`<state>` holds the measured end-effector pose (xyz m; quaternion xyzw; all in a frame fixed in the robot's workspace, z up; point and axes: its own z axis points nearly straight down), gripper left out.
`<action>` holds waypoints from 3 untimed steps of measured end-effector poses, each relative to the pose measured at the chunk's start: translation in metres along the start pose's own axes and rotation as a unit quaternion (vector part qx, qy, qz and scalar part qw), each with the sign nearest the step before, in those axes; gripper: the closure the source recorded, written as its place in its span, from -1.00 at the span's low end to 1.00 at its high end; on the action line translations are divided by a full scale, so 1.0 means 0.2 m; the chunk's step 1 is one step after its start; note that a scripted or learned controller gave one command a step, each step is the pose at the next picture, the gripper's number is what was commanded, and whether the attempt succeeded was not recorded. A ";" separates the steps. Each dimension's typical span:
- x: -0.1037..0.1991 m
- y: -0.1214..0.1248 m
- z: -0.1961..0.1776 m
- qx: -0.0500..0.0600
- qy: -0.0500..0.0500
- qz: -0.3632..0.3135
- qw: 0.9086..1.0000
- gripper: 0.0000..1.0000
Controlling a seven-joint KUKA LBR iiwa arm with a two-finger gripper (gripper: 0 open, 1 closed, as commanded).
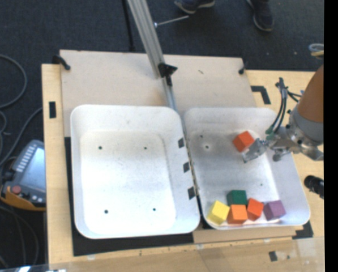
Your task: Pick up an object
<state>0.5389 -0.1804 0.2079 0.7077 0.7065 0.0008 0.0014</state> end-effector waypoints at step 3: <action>0.10 0.49 0.55 0.001 0.000 -0.003 1.000 -1.00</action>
